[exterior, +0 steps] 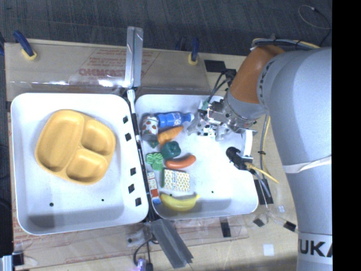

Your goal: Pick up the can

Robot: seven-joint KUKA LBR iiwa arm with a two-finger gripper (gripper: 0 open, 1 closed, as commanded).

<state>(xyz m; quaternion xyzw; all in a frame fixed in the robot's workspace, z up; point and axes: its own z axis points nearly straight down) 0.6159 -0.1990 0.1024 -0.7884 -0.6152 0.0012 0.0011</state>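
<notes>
The can (171, 119) is blue with a white label and lies on its side near the back left of the right bin (220, 174). My gripper (207, 124) hangs over the bin's back right part, a short way to the right of the can and apart from it. I see nothing held in it.
Around the can lie a round red-and-white item (149, 125), a carrot (170, 134), a green toy (170, 149), a sausage (180, 162), a patterned box (176, 180) and a banana (179, 201). The left bin (28, 196) holds a yellow divided tray (75, 144).
</notes>
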